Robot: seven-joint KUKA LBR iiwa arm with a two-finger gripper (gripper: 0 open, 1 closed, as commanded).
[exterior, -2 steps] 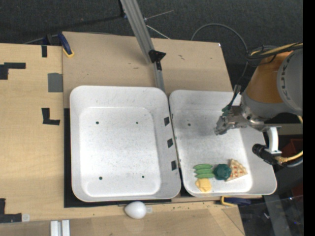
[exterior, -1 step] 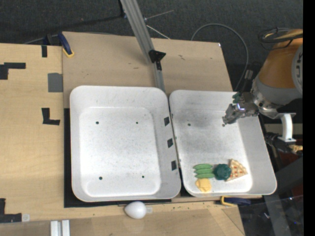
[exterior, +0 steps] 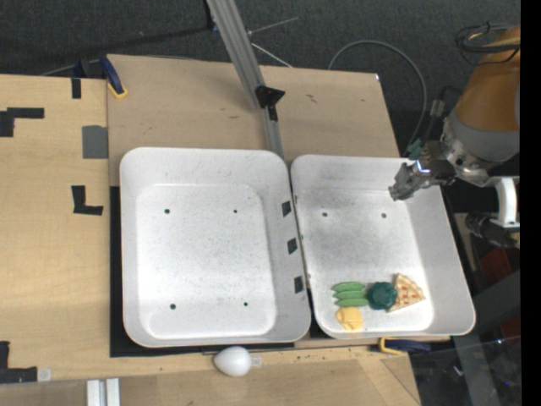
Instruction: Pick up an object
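Two white bins sit side by side on a wooden bench (exterior: pixel 211 100). With the toys bunched so tightly, a descent could catch two at once or nudge them apart. That toy cluster (exterior: pixel 376 296) lies in the right bin's (exterior: pixel 355 227) near corner, well apart from the gripper (exterior: pixel 404 184) at its far edge; its opening I cannot tell.

Arm (exterior: pixel 490 100): cut off by right edge. Gripper (exterior: pixel 404 184): fingers too small and blurred to read. Green toy (exterior: pixel 382 295): kind indistinct, overlapping the waffle-patterned piece (exterior: pixel 408 292)
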